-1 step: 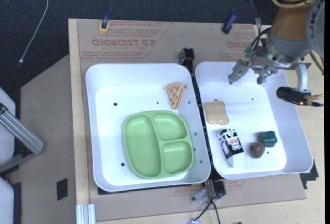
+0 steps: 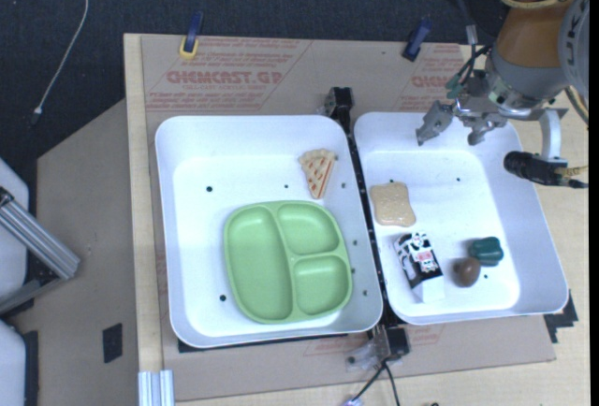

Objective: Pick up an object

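My end effector [image 2: 453,124] hangs splayed and empty over the right bin's [image 2: 533,236] far edge, clear of everything. Left to right: green plate [image 2: 285,260] and waffle wedge [image 2: 317,172] in the left bin [image 2: 182,208]; bread slice [image 2: 391,204], cow-print carton [image 2: 417,257], brown ball [image 2: 466,272], teal piece [image 2: 487,251], hard to identify.

Light green divided plate [image 2: 285,261], tan waffle-pattern wedge [image 2: 317,171], beige bread slice [image 2: 391,204], black-and-white cow-print carton [image 2: 418,258], brown ball [image 2: 466,272], teal block [image 2: 487,251], white bins [image 2: 178,208].
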Available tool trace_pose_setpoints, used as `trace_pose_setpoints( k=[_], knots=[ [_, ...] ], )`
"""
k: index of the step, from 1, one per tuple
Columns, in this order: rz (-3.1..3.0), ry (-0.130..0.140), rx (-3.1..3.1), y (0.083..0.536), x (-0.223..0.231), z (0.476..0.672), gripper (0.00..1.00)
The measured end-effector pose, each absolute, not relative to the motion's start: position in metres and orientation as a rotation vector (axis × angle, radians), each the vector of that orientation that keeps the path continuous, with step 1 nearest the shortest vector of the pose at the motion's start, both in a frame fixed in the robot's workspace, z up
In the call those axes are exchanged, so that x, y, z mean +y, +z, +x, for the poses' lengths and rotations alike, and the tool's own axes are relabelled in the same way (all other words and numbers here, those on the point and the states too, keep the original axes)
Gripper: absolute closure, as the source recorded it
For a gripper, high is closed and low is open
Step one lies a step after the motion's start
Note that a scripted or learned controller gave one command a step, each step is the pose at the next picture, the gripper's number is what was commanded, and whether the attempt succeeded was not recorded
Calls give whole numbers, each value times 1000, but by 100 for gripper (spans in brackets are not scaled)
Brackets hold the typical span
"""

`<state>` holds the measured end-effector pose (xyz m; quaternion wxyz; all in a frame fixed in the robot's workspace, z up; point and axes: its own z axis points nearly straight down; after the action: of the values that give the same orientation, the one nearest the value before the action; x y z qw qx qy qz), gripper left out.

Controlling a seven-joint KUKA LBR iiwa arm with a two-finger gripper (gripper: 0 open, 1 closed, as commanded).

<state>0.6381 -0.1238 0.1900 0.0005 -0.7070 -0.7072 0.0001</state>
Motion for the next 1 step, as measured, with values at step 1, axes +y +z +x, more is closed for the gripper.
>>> trace_pose_setpoints(
  k=[1],
  knots=[
    [-2218, 5, -2218, 129, -120, 632, 0]
  ],
)
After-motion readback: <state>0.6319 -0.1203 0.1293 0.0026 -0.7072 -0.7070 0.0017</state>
